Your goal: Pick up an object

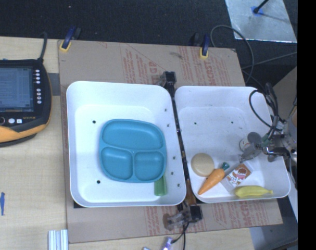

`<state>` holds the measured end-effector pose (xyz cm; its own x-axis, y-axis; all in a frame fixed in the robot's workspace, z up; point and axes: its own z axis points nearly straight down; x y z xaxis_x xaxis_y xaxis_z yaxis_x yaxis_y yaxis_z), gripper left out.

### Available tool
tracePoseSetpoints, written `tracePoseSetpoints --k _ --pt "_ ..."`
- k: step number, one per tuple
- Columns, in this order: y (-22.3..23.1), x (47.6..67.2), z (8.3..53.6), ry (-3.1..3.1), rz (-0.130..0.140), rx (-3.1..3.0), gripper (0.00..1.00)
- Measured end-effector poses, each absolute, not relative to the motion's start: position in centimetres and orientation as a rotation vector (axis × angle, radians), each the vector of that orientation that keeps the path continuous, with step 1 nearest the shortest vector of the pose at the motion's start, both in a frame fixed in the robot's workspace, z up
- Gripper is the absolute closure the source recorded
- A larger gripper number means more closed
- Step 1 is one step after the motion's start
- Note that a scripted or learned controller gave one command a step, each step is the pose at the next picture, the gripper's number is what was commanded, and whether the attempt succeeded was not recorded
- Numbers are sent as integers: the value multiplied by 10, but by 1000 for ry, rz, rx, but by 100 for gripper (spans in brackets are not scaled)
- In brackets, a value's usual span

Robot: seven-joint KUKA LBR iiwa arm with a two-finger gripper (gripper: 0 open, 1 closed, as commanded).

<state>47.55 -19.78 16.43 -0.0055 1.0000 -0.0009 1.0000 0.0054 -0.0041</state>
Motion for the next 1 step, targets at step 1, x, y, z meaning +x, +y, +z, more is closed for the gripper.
tracePoseSetpoints --k 1 --pt "-190 549 115 -2228 6 -2212 0"
